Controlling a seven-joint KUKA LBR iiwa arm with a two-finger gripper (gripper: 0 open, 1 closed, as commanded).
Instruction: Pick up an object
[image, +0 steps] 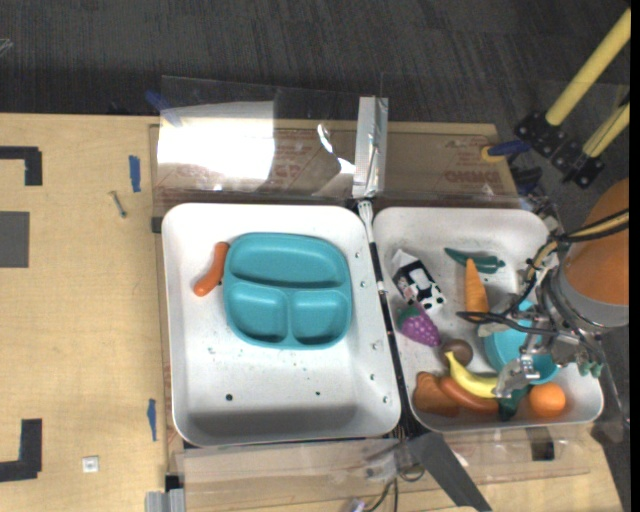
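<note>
An orange ball (547, 400) lay nearest, beside a banana (470, 380) in the right bin (440, 222). The gripper (525, 365) hovered there, its grip impossible to tell.

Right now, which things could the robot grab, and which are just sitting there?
For the job:
gripper
banana
carrot
orange
grapes
toy cow

Just sitting there:
teal divided plate
orange sausage
left bin
</note>
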